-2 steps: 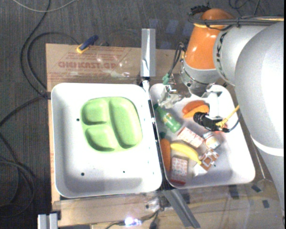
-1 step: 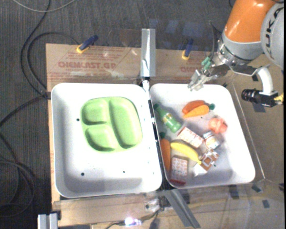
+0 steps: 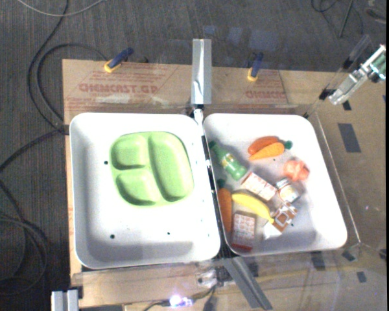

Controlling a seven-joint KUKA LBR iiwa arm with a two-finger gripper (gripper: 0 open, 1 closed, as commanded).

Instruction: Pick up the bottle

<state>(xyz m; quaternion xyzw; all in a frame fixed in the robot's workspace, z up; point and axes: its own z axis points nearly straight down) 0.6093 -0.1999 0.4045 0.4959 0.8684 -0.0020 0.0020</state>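
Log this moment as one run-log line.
claw: top right, outside bins | bottle: lying in right bin, left side, not gripped | green tray: left bin

Red block lettering runs across the brown cardboard sheet (image 3: 149, 83) that lies under the two bins, at about 11 o'clock in the camera view. It appears to read "CHEMCAST GP", though the letters are faint and partly blurred. A second strip of red print sits on the same sheet at about 1 o'clock, too small and smeared to read. The small cartons (image 3: 244, 229) in the right bin (image 3: 324, 193), near 5 o'clock, carry printed labels, but none of that print can be made out.
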